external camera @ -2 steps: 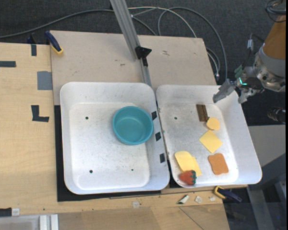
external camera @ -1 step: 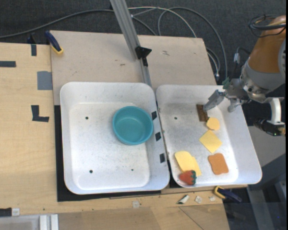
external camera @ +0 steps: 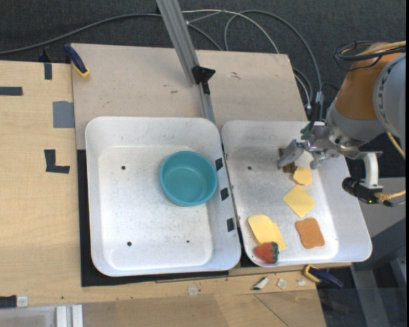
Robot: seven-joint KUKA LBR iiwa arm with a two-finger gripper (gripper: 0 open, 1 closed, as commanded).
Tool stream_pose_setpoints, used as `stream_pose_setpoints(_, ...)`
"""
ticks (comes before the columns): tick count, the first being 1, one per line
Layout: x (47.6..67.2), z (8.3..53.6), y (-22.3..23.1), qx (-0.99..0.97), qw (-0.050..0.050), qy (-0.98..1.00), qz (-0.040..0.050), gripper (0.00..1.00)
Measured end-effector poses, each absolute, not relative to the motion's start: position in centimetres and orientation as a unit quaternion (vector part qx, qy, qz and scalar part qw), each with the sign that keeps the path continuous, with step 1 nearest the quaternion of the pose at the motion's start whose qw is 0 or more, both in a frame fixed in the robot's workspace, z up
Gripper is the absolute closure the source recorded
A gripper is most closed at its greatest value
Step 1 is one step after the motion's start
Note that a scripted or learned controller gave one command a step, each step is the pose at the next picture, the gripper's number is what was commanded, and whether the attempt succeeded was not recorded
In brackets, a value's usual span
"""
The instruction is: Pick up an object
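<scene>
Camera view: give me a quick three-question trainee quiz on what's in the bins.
1. True or false: the round teal plastic bowl sits in the right white bin.
2. Which item lies nearest the hand?
A. small round yellow piece
B. orange rectangular piece
C. red strawberry-like toy
3. Fill in: the arm enters from the view's ____ side.

Key: 1 false, it sits in the left white bin. 2 A. 3 right.
</scene>
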State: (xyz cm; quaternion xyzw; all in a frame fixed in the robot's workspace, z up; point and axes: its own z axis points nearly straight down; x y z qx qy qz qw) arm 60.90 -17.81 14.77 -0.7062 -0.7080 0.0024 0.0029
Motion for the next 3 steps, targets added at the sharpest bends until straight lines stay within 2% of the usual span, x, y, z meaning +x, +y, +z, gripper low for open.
stream_pose_setpoints(1,61.1,10.0,-17.8,-0.706,-0.003,-0.708,-0.0002,0.0)
stream_pose_setpoints(2,61.2,11.2,-17.8,-0.706,-0.005,-0.708,-0.0014,1.0)
stream_pose_setpoints(3,61.9,15.9,-18.5,-0.707,-0.002,-0.708,-0.0006,1.0)
